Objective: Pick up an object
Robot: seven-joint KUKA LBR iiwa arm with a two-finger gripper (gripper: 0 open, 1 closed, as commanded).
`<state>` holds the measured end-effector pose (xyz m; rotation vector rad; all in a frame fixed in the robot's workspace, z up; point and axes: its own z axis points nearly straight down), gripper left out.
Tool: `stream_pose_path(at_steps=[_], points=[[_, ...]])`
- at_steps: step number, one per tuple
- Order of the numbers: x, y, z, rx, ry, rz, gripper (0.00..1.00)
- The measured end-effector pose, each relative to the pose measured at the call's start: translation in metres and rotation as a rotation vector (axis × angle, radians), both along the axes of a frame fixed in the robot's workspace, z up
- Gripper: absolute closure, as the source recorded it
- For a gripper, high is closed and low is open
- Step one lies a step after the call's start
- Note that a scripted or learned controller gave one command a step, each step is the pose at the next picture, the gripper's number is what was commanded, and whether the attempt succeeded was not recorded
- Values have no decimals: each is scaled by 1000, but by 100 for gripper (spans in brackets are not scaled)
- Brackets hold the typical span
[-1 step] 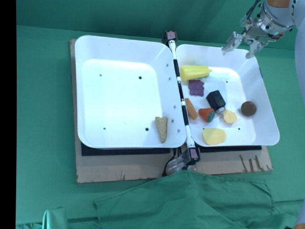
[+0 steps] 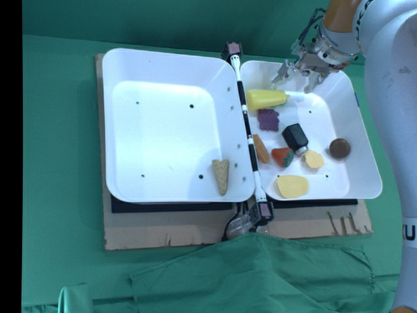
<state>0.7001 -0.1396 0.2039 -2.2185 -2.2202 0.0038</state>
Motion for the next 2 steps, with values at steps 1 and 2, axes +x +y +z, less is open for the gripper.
stream_pose_path(at_steps=[1,2], points=[[-77,24,-18,-6,-20,-5,0],[-111,37,-17,-8,-24,-6,0]])
